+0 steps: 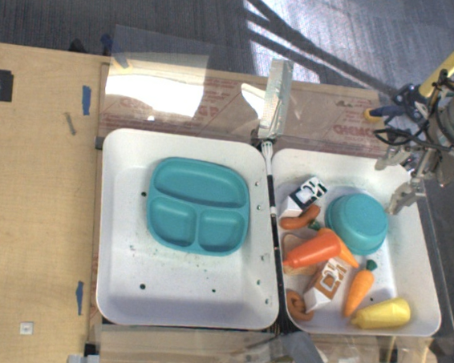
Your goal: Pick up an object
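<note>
My gripper hangs over the far right part of the right bin, just above and to the right of a teal bowl. Its fingers stand apart with nothing between them. Below the bowl lie an orange pepper-shaped toy, a small carrot, a yellow toy, a brown-and-white box and a brown ring-shaped piece. A sausage and a black-and-white box sit left of the bowl.
The left bin holds a teal divided plate. A ridge separates the two bins. Cables and the grey arm crowd the upper right. The wooden bench stretches to the left.
</note>
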You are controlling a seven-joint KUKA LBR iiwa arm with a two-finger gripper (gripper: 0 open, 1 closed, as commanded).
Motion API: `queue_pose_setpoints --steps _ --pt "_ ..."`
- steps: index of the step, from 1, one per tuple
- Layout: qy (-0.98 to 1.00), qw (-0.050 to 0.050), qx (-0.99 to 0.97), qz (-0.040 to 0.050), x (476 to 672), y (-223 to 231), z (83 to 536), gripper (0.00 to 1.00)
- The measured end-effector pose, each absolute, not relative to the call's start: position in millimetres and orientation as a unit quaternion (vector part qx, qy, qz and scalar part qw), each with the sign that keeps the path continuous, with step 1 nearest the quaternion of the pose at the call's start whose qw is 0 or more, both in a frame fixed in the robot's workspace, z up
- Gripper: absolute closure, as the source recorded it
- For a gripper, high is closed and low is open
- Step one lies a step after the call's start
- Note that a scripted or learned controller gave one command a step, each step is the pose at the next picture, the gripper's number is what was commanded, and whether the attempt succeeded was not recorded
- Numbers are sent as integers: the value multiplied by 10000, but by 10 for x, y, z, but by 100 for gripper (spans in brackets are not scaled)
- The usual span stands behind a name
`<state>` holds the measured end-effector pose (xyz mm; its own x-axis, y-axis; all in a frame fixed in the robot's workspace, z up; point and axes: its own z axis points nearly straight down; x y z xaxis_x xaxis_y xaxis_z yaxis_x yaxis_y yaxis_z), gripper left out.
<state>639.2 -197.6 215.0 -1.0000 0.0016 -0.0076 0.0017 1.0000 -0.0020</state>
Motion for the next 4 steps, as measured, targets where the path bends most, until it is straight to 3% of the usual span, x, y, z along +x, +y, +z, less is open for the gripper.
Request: queue_pose_setpoints --steps 1,2,3,4 --pt "9988 68 480 -6 6133 -1415 897 0" --pt "10000 54 58 -4 5482 -1113 892 0" --pt "9993 89 -367 -3 6169 -801 1919 0" --pt "9969 59 781 1 5407 -1253 890 0"
